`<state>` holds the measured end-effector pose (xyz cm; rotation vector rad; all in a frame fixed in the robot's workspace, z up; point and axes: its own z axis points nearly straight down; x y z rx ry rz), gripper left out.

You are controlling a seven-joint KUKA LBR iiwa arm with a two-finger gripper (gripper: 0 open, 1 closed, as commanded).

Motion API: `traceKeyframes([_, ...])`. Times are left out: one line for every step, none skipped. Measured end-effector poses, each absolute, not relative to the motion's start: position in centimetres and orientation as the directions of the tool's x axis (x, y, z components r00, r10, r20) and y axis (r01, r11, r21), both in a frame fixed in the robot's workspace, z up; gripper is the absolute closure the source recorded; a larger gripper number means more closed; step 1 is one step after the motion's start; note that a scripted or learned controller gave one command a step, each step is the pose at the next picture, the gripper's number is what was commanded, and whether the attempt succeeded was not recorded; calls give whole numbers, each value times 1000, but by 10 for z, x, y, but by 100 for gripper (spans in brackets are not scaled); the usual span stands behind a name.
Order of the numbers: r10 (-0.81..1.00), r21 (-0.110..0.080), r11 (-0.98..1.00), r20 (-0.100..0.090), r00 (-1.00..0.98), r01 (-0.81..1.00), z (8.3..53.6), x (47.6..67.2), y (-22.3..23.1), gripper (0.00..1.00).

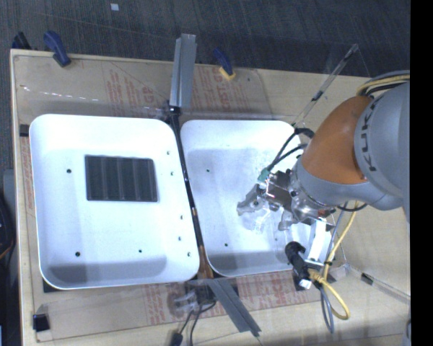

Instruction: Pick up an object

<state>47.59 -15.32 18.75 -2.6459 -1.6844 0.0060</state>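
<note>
My gripper [251,209] is low inside the right bin [216,157], near the middle of its right half, with the grey arm and its orange band [332,146] above it. Something pale and glossy lies blurred on the bin floor right under the gripper, and I cannot make out what it is. A small green bit [263,173] shows by the wrist. A dark grey ribbed rectangular block [121,178] lies flat in the left bin [58,251], far from the gripper.
The two bins meet at a dark divider [189,200]. A grey metal bar [182,71] stands behind them, with blue clamps [56,47] on the bench's back edge. Yellow and black cables [325,280] hang off the wrist over the right bin's front corner.
</note>
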Motion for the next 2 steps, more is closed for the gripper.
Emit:
traceKeyframes([983, 1, -184, 0, 184, 983, 169, 490, -197, 0])
traceKeyframes([975, -2, -224, 0, 224, 975, 180, 525, -197, 0])
